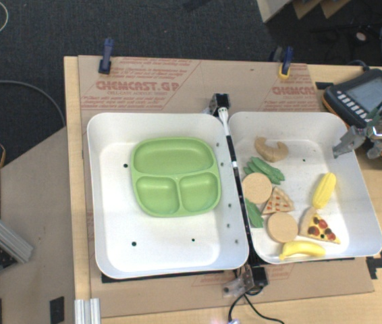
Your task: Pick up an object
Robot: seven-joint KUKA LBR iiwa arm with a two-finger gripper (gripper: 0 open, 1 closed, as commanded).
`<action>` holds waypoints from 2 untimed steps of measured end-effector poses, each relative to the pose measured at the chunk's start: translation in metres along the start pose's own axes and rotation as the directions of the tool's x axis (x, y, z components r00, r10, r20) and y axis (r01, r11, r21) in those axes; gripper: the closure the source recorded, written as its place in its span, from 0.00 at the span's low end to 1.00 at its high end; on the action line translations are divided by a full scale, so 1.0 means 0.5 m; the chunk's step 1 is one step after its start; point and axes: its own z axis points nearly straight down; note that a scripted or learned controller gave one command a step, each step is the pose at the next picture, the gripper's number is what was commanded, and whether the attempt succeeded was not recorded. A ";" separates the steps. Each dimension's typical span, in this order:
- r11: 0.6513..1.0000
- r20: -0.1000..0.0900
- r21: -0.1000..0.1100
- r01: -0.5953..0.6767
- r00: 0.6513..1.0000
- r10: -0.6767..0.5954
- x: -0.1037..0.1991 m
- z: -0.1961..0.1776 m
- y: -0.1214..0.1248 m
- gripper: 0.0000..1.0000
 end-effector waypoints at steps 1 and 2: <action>1.000 -0.002 0.006 -0.001 1.000 0.001 0.062 0.343 -0.049 0.00; 1.000 0.007 -0.003 -0.003 1.000 0.003 0.222 0.329 -0.146 0.00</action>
